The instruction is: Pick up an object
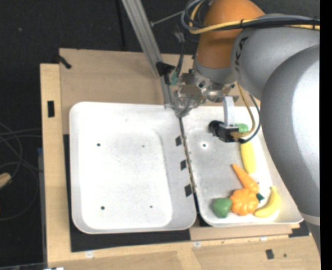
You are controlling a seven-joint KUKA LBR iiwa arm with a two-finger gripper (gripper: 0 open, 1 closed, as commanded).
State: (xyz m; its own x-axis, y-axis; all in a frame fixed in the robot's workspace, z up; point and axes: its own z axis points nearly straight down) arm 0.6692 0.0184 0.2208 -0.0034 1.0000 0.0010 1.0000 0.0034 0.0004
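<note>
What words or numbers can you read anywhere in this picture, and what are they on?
None: no word, number or brand can be read anywhere.
The right bin and the left bin are plain white with small dark dots, not letters.
The toy foods, such as the banana and the carrot, bear no labels.
The small black marks on the wooden bench are too small and blurred to tell whether they hold any writing.

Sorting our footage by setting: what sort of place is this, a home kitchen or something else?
Most likely a robotics lab bench, not a kitchen: a grey arm reaches over two white bins on a plywood board, the food looks like plastic toys, and loose cables trail alongside.
</note>
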